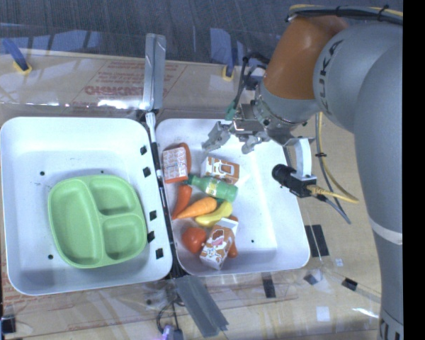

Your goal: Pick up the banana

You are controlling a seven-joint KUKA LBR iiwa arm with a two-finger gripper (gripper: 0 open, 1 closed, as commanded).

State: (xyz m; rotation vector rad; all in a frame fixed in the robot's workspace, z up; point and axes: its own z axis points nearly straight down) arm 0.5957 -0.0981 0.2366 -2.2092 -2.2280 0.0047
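Banana (217,214) low in right bin (287,250); gripper (231,139) apart above, fingers apparently spread, empty.

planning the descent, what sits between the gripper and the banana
In the camera view, a small brown carton and a green bottle lie between the gripper and the banana.

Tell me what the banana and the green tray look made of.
Banana: likely moulded toy plastic, smooth yellow with a slight sheen, mostly hidden under the carrot. Green tray: looks like matte hard plastic, uniform pale green with rounded moulded compartments.
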